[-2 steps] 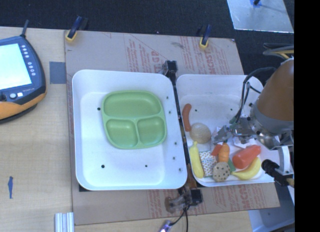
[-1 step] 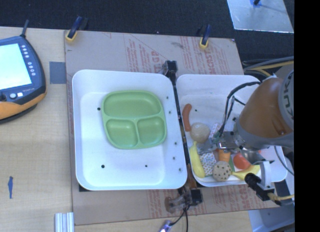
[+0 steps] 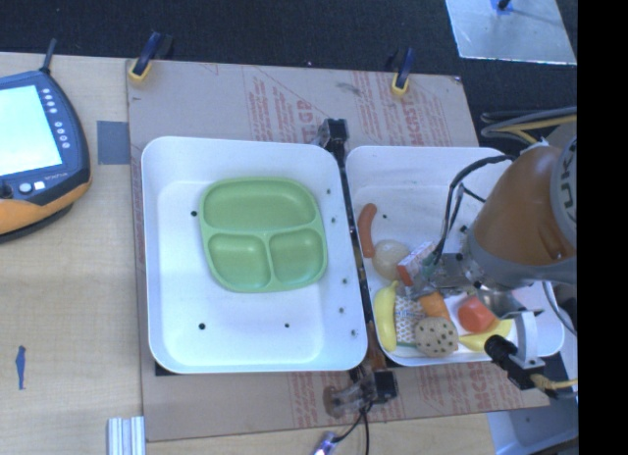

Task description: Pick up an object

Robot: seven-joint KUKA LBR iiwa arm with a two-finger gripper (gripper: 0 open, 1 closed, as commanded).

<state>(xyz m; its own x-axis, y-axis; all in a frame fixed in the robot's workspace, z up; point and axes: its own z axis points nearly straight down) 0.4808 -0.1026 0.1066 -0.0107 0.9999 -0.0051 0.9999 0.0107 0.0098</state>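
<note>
right bin (image 3: 392,164): landmark, white, shallow, right-hand one of the two on the bench.
cookie (image 3: 436,336): round, speckled tan, at the right bin's near edge.
banana (image 3: 385,318): yellow, near-left corner of the right bin, just left of the cookie.
red piece (image 3: 476,316): rounded, red-orange, just right of the cookie, beside a yellow item (image 3: 488,337).
gripper (image 3: 439,272): down in the middle of the right bin, over the toy pile; whether the claw is apart or together, cannot tell, the wrist and cables hide it.
pale ball (image 3: 390,256): whitish, just left of the gripper, above the banana.
sausage (image 3: 367,228): orange-red, upright along the right bin's left wall, beyond the pale ball.
arm (image 3: 520,213): orange band over the right bin's right side, black cable looped beside it.
left bin (image 3: 177,247): white, touching the right bin's left side.
green plate (image 3: 263,233): three compartments, lying flat in the left bin.
pendant (image 3: 34,154): orange-and-grey handset with a screen, well left of both bins.
clamps (image 3: 400,71): two, on the board's far edge beyond the bins.
</note>
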